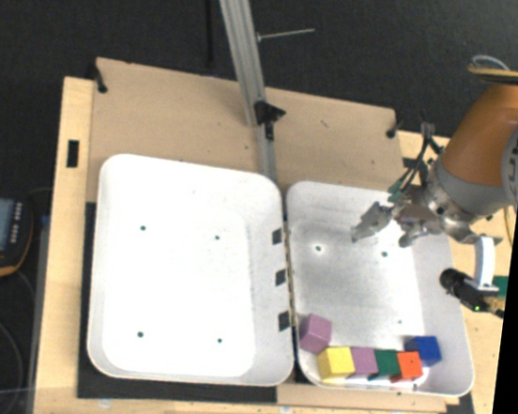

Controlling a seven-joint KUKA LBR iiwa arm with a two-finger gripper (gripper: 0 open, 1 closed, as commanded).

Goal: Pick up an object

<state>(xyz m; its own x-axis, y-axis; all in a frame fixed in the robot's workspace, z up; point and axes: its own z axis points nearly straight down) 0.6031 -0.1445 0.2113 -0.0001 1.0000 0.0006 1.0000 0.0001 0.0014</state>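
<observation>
The arm (478,159) has a broad orange band, rounded and glossy, above a grey metal wrist. Below the wrist sits a darker grey block from which the pincer (390,230) branches into slim grey fingers (367,225). Thin cables, dark and greenish, run along the wrist's left side, and a pale looped cable shows above the orange band at the top.
</observation>
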